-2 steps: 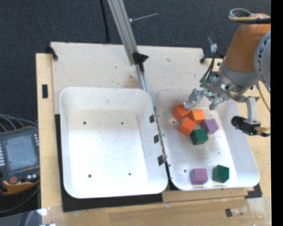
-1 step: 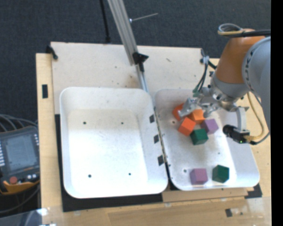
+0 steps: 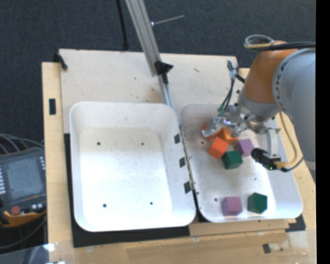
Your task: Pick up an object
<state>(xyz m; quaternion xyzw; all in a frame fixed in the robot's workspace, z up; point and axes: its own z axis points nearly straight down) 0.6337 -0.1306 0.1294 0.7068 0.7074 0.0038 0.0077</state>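
Near the right bin's (image 3: 297, 202) front rim sit a purple block (image 3: 231, 205) and green block (image 3: 257, 202), bare floor around them. Farther back, the gripper (image 3: 224, 126) hovers over clustered orange (image 3: 218, 147), green (image 3: 231, 159) and purple (image 3: 244, 146) blocks; cannot tell its finger spacing.

Robotics lab — teach pendant (image 3: 19, 183), bench-mounted bins (image 3: 126, 166), carpet floor

Light falls evenly from above me, bright and diffuse. The two white bins (image 3: 126, 164) glare almost to blank, their walls hard to tell from their floors. Shadows are soft and short: a faint one under my arm (image 3: 275, 84) on the right bin (image 3: 280, 202), a thin dark line along the bins' near edges. The dark floor (image 3: 44, 15) looks grainy. Everything is slightly soft, small blocks blurred at their edges.
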